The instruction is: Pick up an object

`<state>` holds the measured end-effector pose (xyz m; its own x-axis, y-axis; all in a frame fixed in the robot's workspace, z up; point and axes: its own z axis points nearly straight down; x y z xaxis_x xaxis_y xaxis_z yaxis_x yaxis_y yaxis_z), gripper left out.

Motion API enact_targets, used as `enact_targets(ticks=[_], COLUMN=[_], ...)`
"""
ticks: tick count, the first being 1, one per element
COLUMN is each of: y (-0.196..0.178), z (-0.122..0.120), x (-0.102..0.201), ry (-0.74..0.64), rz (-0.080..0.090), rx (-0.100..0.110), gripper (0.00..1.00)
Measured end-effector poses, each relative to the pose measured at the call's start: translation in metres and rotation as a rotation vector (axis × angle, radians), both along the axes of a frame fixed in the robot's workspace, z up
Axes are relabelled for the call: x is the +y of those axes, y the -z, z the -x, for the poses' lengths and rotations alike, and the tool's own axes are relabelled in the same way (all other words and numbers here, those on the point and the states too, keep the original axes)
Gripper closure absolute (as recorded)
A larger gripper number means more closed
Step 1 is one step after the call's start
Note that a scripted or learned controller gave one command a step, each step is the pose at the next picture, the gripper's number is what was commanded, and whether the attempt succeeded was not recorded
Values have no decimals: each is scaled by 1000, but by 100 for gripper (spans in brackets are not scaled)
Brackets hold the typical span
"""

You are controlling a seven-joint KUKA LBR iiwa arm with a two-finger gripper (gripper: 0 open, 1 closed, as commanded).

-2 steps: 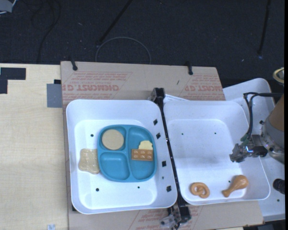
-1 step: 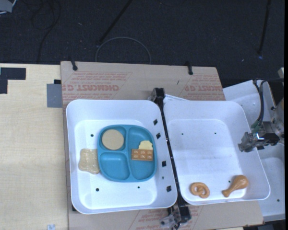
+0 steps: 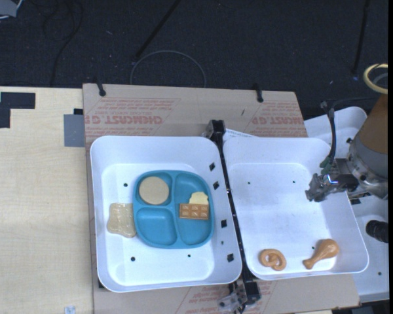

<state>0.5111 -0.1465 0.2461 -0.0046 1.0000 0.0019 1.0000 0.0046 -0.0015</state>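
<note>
The tan plastic drumstick (image 3: 321,252) lies in the right white bin's (image 3: 275,175) near right corner, long axis slanting, thin end toward the near-left, while the hand (image 3: 318,191) hovers at the bin's right edge.

Over on the left, a pale wooden bench top (image 3: 33,208) carries a black stepped tape mark (image 3: 10,106) and a grey square patch (image 3: 73,129). A brown printed cardboard sheet (image 3: 183,113) lies under the bins, and two small black clips (image 3: 99,89) bite its far edge. Beyond that there's dark carpet (image 3: 262,25), with a thin black cable looping (image 3: 167,51) across it.
</note>
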Motion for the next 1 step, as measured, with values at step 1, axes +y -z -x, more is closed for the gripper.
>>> enact_targets(ticks=[1], y=[-6], z=[-10], x=[54], ry=[0], rz=[0], rx=[0], gripper=[100])
